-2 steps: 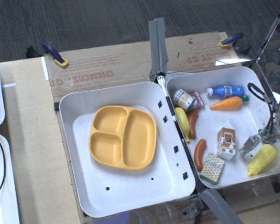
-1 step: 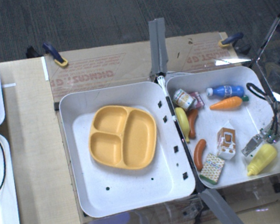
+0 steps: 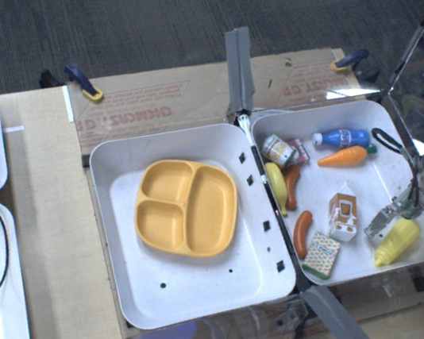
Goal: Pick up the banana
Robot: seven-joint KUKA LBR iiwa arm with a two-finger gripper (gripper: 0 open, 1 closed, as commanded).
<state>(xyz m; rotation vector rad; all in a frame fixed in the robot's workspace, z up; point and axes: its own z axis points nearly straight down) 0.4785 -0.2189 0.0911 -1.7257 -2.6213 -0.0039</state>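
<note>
the banana point(image 3: 277, 186) lies in the right bin point(image 3: 395, 106), hard against that bin's left wall, where the two bins meet. its long axis runs roughly up and down the camera view, parallel to that wall, with a slight curve. it is plain yellow, short and plump, most likely a toy. a reddish-brown sausage point(image 3: 291, 186) lies just beside it on its right, seemingly touching it, and a small can point(image 3: 277, 149) sits just above its upper end. a second sausage point(image 3: 303, 233), orange-red, lies below and a little to the right.

the gripper point(image 3: 387, 217) is on the opposite side of the same bin, near the lower right corner, with the arm reaching in from the right edge. it sits just above a yellow squeeze bottle point(image 3: 396, 242). whether it is open or closed cannot be told at this size and angle, and nothing can be seen held in it.

so the banana lies well apart from the gripper, to the left and somewhat up in the view, with a small carton point(image 3: 343, 215) and a green-edged packet point(image 3: 320, 255) between them. judged from this, the pick has not begun: the arm would need to cross the bin, and a grasp across the banana's short width looks tight, since the wall crowds one side and the sausage the other.

the left bin point(image 3: 120, 244) holds a yellow divided plate point(image 3: 185, 207).
</note>
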